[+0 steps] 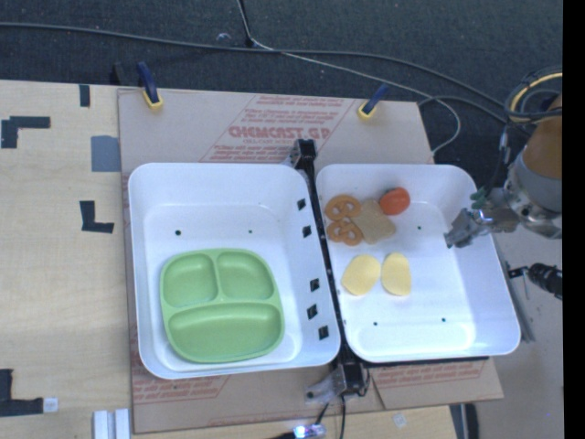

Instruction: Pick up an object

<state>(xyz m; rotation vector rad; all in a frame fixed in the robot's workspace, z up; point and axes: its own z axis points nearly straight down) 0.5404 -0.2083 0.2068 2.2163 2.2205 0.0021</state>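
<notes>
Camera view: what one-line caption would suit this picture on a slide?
Robot hand poised at the right bin's far edge, with play food inside; a green divided plate sits in the left bin.

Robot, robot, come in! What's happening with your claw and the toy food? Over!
Gripper at right bin's right edge, holding nothing. Toy food untouched: pretzel, tomato, two yellow pieces. Green tray in left bin. Path clear.

Green tray [221,305] in left bin [146,199]; pretzels [345,219], tomato [395,201] in right bin [475,327]; hand [462,230] over right rim.
</notes>
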